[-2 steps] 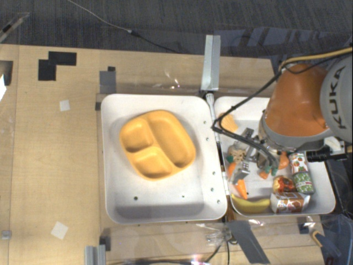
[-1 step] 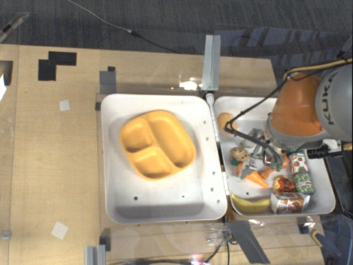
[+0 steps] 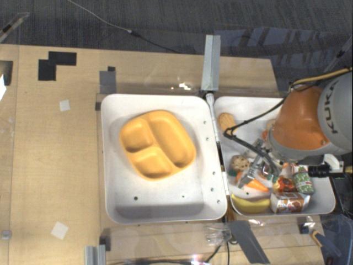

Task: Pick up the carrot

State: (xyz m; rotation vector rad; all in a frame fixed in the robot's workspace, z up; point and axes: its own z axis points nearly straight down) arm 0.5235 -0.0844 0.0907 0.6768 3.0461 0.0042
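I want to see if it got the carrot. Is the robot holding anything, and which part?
It cannot be told. The end effector sits low in the right bin, just above the carrot, but no grip shows.

The scene is viewed from one fixed camera above the bench (image 3: 55,164), tilted slightly down. Both bins are taken in whole: left bin (image 3: 118,203), right bin (image 3: 248,105). The arm (image 3: 300,120) is seen entering from the right.

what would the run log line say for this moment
phase: reaching | gripper: low in right bin, beside carrot | carrot: on bin floor above banana
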